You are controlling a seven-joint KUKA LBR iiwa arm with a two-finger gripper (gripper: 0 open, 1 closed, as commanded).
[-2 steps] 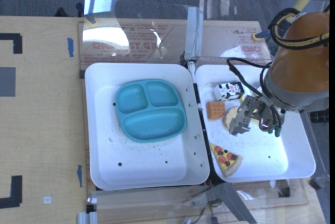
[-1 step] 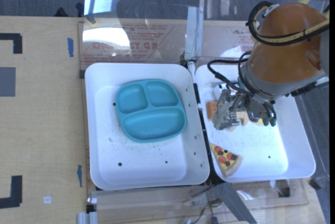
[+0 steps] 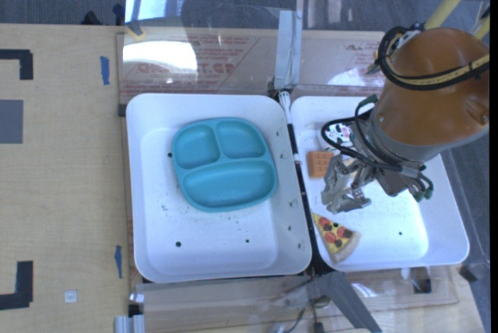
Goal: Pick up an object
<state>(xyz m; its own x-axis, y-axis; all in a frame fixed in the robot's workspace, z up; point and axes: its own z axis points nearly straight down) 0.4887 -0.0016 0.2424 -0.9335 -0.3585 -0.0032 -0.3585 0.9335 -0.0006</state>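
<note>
Over the right bin [image 3: 443, 246] we see the end effector [image 3: 346, 195] low between a waffle toy [image 3: 319, 163] and a pizza slice toy [image 3: 336, 236], both lying loose, grip state we cannot tell, so nothing looks picked yet and the grasp remains.
</note>
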